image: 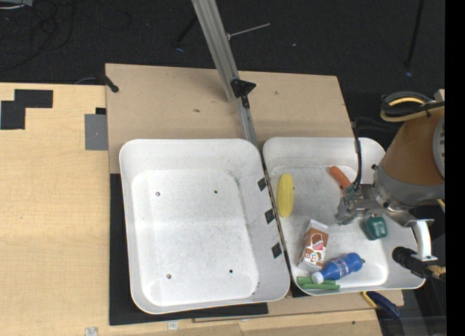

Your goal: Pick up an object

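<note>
In the right bin [312, 154], my gripper [350, 209] hangs low over the bin floor, just below an orange object [338, 176] and left of a small teal object [375, 227]. A yellow corn-shaped object [285, 195] lies near the bin's left wall. Closer to the front are a red-and-white packet [314, 246], a blue bottle [341, 266] and a green marker [320, 281]. I see nothing hanging from the gripper. The grey and orange arm [410, 160] covers the bin's right side.
The left bin [189, 218] adjoins the right one, with black clips along the shared wall. A slanted aluminium rail [218, 44] rises behind the bins. The bench's bare board lies behind both bins, and cables cross the dark floor beyond it.
</note>
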Available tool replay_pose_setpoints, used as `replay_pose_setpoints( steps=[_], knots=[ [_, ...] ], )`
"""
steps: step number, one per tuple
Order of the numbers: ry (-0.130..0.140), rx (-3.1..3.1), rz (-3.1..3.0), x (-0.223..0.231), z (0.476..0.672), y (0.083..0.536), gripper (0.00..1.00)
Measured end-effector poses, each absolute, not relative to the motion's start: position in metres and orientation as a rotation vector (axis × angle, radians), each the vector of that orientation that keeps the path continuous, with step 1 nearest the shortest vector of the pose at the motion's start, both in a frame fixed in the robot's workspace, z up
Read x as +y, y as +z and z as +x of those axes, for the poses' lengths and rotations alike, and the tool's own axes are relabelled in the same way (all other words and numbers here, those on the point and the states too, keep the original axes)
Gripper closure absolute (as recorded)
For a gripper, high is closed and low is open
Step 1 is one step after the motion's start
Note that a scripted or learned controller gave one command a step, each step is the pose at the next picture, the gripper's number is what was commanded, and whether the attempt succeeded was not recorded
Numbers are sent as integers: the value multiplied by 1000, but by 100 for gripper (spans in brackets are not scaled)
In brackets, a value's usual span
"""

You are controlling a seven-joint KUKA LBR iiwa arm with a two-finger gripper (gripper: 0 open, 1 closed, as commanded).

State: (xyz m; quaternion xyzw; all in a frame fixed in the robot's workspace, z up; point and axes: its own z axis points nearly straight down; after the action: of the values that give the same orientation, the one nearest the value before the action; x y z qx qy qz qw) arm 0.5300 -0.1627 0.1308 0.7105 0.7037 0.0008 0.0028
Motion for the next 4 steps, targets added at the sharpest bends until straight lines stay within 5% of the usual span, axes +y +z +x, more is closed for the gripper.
replay_pose_setpoints(
  steps=[2,4],
  knots=[
    [0,2221,2222,-172,527,205,100],
    [2,2230,2217,-57,536,224,100]
  ],
)
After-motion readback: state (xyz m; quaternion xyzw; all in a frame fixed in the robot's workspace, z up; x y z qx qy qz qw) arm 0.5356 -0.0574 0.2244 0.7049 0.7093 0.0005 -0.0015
